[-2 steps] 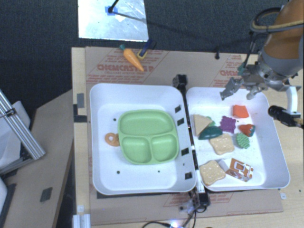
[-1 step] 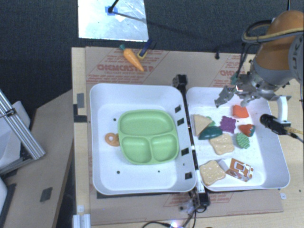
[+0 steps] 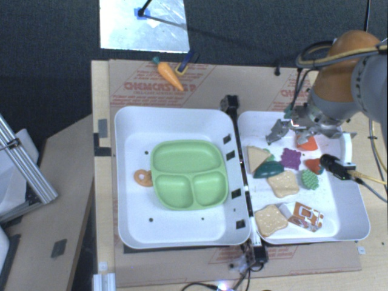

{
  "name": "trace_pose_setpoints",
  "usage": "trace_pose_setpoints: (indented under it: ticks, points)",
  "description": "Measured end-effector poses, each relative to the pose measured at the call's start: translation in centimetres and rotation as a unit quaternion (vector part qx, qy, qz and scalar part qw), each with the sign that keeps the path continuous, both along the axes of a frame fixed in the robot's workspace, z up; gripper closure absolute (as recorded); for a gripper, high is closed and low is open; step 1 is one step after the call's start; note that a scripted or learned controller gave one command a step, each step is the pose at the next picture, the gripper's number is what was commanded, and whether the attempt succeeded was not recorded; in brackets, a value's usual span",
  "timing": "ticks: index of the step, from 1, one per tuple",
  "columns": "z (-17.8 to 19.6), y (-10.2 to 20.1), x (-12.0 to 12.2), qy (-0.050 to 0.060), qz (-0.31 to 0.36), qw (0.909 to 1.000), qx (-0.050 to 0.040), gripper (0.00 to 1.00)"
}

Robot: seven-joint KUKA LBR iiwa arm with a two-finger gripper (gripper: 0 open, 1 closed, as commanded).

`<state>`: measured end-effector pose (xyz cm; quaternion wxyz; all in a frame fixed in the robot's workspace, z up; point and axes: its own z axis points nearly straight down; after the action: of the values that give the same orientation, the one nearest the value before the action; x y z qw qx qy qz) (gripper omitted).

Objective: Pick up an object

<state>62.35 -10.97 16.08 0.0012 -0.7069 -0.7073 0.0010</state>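
**Poised over the far end of the right bin, nothing caught yet**

Nearest the front edge of the right bin (image 3: 357, 226) lie a bread slice (image 3: 270, 220) and a brown lattice cracker (image 3: 307, 216), apart from each other and flat, so I judge either easy to come down on. Behind them sits a second toast slice (image 3: 284, 184) with a green knobbly piece (image 3: 310, 179) just beside it. Further in, a teal piece (image 3: 267, 170), a purple piece (image 3: 291, 158) and a pale cheese wedge (image 3: 257, 156) crowd together. That looks awkward to me, since closing on one would likely nudge its neighbours.

My gripper (image 3: 286, 129) hangs over the far part of this bin, just beyond that cluster. My fingers stand apart with nothing between them. An orange-red piece (image 3: 307, 143) lies near me, toward the bin's right wall, and looks like my closest candidate.

In the left bin (image 3: 130, 223) a green divided plate (image 3: 188, 174) fills the middle, with a small brown ring (image 3: 143, 177) at its left edge.

Beyond both bins, a toy carrot (image 3: 168, 74) rests on the bench's far edge.
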Motion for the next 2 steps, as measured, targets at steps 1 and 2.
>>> trace_pose_setpoints:
  ticks: [1,2]
  points:
    - [-6.0,0.6,0.2,-0.003,0.001,1.0,-0.0001,0.0]
    - [-7.0,0.7,0.7,-0.006,0.001,1.0,0.0018,0.0]
